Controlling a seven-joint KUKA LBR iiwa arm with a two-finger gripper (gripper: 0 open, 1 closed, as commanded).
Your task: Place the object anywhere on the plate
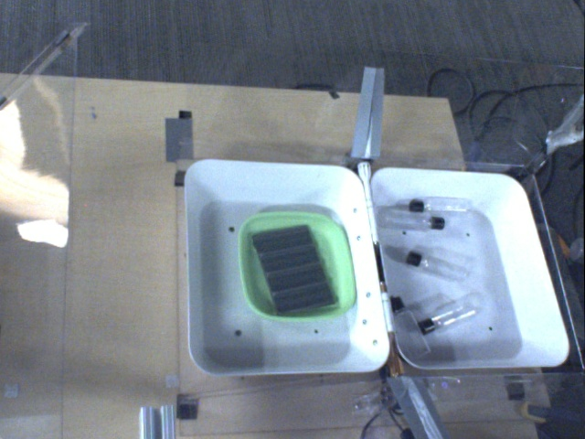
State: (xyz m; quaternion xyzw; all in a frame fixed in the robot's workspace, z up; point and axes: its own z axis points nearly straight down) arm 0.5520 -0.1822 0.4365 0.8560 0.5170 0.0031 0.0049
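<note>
Starting at the near side, on the bench [91,291]. Seeing two white bins sitting side by side, touching in the middle, likely so things can go from one to the other.

Looking into the left bin [206,355]. Finding a green plate [251,282] lying flat in the middle of it, well apart from the walls. Finding a dark block [292,270] with ridges lying flat on the plate, a bit turned, all inside the green rim. Guessing that this block is the task's thing, and that the job is looking done, with the block resting where it cannot slide off.

Looking into the right bin [539,337]. Spotting clear tubes with black caps lying on their sides, spread apart as if dropped in loose. Meeting the near tube [448,316] first, then the middle tube [439,262], then the far tubes [430,207] lying close together near the far wall. Guessing that these could roll when touched.

Not being able to tell if the jaws are wide or narrow.

Going farther. Seeing a grey bar [368,117] pointing away from where the bins meet. Seeing wires [494,108] looping on the far right, and the dark floor [228,16] past the bench.
</note>
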